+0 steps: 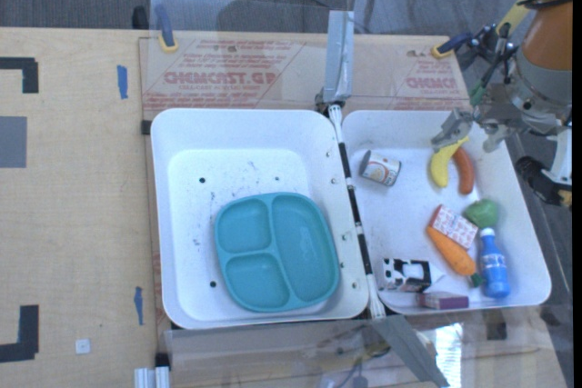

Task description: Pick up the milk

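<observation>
Milk (406,273), a small black-and-white carton, lies on its side at the front edge of the right bin (518,186), long axis running left-right, just above a pink-ended box (444,301); which end is its top is hard to make out. Hand (471,134) hovers over the bin's far side above the banana (441,164) and sausage (465,170), well apart from the milk, fingers spread with nothing between them. Arm is cut off at the right edge.
</observation>
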